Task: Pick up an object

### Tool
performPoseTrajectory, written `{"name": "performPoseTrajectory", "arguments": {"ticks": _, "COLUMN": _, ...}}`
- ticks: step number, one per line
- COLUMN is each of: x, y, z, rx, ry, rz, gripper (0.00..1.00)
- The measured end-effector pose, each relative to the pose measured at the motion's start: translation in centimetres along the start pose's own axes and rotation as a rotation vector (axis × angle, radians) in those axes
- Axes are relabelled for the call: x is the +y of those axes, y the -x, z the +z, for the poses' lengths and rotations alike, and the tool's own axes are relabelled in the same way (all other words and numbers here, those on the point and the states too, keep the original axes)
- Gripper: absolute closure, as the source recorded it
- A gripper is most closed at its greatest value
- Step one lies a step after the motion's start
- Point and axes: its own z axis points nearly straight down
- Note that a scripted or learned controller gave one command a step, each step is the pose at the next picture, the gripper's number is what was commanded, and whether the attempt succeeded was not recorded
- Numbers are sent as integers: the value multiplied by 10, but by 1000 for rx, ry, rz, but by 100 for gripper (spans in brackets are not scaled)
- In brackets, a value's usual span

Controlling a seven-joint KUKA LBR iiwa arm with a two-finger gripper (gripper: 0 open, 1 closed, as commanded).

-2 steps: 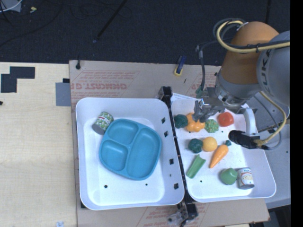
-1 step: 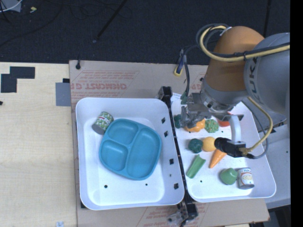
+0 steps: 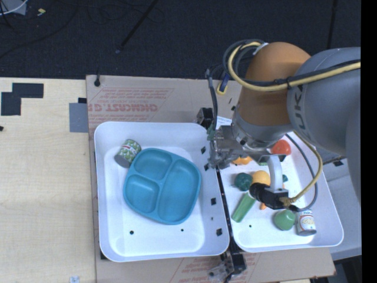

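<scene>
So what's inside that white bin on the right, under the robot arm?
Right bin holds a green stick, green ball, small can, yellow piece. The arm covers its far part.

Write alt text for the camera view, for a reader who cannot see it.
A grey robot arm with an orange band reaches from the right over the right bin, which holds small toy foods and a small can. The left bin holds a blue divided plate and another can.

Two white bins [image 3: 112, 217] are seen side by side on a cardboard sheet [image 3: 147, 102] laid over a pale wooden bench [image 3: 41, 199], with dark floor and cables [image 3: 70, 16] visible beyond
</scene>
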Motion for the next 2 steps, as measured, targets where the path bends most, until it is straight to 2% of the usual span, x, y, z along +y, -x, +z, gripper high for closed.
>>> {"name": "performPoseTrajectory", "arguments": {"ticks": 1, "x": -14, "y": -46, "z": 5, "rx": -1, "ry": 0, "rz": 0, "gripper": 100}}
{"name": "performPoseTrajectory", "arguments": {"ticks": 2, "x": -24, "y": -60, "z": 9, "rx": -2, "ry": 0, "rz": 2, "gripper": 100}}
